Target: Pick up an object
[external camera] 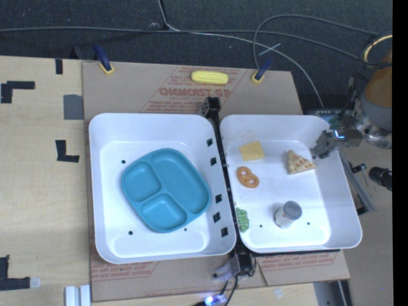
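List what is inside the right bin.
The right bin holds a yellow block, pretzel, wedge, metal cup and green piece. Nothing looks covered.

A single fixed camera looks down at a slant from above the worktop (38,171), taking in both white bins (102,132) side by side from moderate height.

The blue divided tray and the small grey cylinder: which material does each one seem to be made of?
The blue divided tray with three compartments looks like moulded plastic: uniform colour, rounded edges, a soft matte sheen. The small grey cylinder lying in the right white bin looks metallic, perhaps a little can: silvery grey, with a paler end face. It is small in the view, so painted plastic is also possible.
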### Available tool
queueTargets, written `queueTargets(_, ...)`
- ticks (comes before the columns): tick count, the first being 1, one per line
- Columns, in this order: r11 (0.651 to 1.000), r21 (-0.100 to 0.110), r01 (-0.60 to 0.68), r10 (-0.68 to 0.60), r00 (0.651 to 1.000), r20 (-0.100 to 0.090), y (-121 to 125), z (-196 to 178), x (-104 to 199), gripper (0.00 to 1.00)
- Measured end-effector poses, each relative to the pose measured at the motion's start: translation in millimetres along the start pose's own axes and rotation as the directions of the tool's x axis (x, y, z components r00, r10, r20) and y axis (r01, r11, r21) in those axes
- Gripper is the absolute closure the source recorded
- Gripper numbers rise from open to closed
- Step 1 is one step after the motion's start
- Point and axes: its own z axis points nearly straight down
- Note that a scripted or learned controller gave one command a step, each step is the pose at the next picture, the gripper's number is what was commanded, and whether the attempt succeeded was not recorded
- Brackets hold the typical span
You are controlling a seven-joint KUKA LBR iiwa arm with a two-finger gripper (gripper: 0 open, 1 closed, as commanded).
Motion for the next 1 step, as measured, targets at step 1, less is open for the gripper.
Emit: queueTargets(1,1.000,0.006,0.005,-0.005,1.000,-0.004,3.3,3.8,63.5,1.00)
